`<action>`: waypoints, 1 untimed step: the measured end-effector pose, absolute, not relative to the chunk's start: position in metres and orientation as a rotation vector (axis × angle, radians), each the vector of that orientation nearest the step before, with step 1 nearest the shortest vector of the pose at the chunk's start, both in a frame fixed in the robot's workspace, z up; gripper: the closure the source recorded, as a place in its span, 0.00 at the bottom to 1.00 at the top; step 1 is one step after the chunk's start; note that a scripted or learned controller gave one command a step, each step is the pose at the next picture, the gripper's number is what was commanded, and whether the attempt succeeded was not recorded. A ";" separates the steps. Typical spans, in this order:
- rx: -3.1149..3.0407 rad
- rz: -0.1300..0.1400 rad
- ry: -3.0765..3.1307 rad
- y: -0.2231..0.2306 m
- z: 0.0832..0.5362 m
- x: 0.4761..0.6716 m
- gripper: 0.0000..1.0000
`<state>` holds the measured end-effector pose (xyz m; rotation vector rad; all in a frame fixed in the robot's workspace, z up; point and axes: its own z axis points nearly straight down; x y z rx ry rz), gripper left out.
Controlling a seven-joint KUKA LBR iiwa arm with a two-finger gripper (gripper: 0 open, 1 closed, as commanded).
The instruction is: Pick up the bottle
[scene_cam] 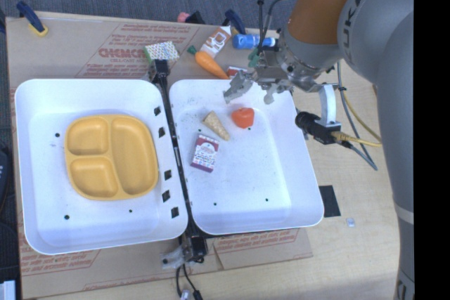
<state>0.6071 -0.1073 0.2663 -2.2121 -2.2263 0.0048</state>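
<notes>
One bottle [213,43] | lying flat, cap toward upper right | hand [253,88] fingers spread, nothing between

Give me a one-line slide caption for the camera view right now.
Gripper hovers open over the right bin's far edge, the bottle lying outside on the cardboard.

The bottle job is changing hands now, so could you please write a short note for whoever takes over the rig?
Hand: open, holding nothing, hovering over the top edge of the right bin.
Bottle: lying on the cardboard above the right bin, outside both bins, beside a carrot.
In the right bin: cone, red piece, small carton. Left bin holds a yellow tray.
Done: nothing grasped yet.
Left: reach the bottle, grip it and lift.
</notes>
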 end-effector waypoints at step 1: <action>-2.278 0.005 -2.159 -0.111 0.091 0.607 0.00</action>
